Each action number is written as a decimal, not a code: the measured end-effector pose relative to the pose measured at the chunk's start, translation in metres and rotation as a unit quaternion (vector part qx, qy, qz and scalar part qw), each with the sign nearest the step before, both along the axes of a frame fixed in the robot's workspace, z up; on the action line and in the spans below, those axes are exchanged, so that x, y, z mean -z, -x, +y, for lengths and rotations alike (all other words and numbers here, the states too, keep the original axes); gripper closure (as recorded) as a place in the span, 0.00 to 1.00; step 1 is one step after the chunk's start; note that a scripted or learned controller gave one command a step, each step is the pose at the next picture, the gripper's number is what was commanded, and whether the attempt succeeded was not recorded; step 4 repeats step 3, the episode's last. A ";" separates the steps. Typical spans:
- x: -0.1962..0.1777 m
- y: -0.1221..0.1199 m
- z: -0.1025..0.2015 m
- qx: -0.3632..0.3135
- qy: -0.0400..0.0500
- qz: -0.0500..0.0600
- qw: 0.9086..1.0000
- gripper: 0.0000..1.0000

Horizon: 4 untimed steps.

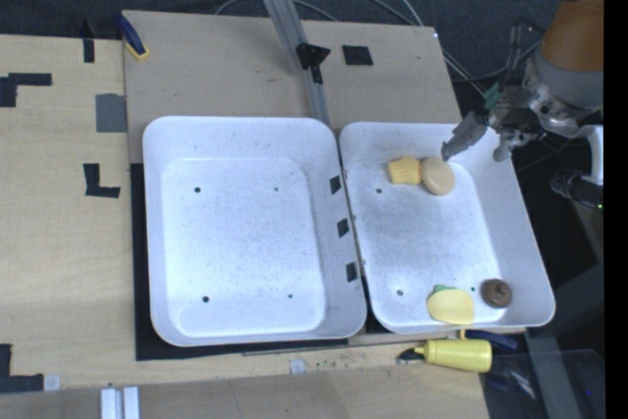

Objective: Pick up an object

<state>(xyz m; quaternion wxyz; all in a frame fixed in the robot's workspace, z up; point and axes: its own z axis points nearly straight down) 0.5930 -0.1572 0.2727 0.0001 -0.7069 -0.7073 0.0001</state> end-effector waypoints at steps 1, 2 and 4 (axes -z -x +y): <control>0.012 0.006 0.013 0.019 0.000 0.000 1.000 0.00; 0.086 0.084 0.135 -0.003 -0.001 0.004 1.000 0.00; 0.074 0.082 0.130 0.000 0.000 0.000 1.000 1.00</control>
